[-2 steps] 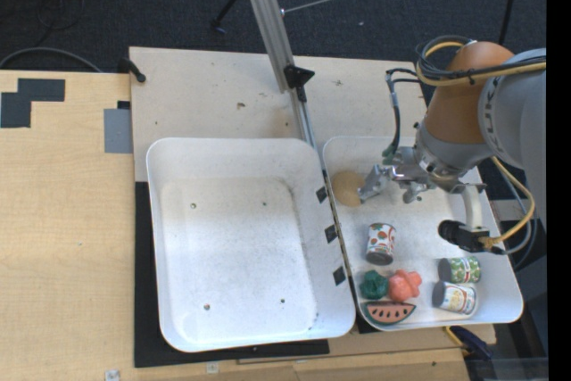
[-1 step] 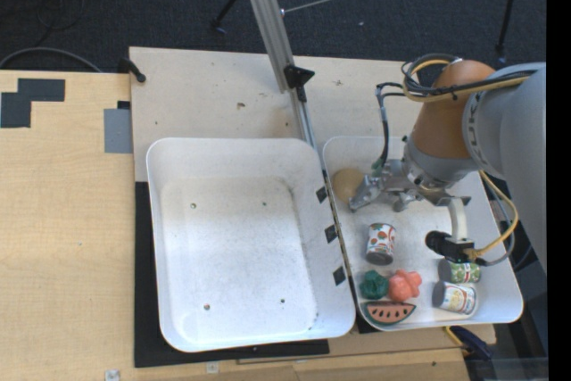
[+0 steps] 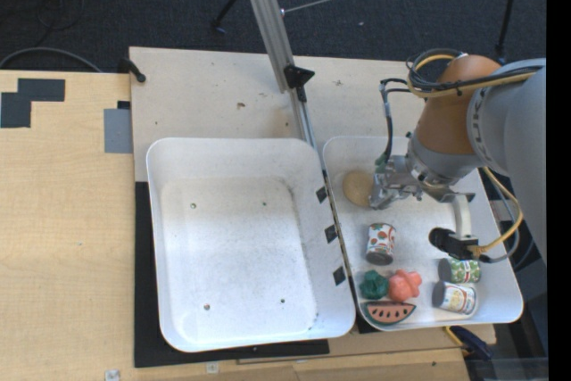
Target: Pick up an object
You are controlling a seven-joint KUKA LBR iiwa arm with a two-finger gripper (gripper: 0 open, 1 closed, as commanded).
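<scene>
My gripper (image 3: 385,190) hangs low over the back of the right bin (image 3: 500,303), its metal fingers beside a tan round object (image 3: 357,188) at the bin's back left. Whether the fingers touch it I cannot tell. In front of them stands a small can with a red-spotted label (image 3: 380,243). Along the bin's front lie a green toy (image 3: 373,285), an orange-red toy (image 3: 404,284), a watermelon slice (image 3: 389,313), a green can (image 3: 465,270) and a yellow-labelled can (image 3: 456,298).
The left bin (image 3: 178,165) adjoins the right bin along a ridge with black clips (image 3: 331,233). A slanted aluminium post (image 3: 268,13) rises behind the bins. Cables and a black-and-white part (image 3: 460,227) hang from the arm over the right bin.
</scene>
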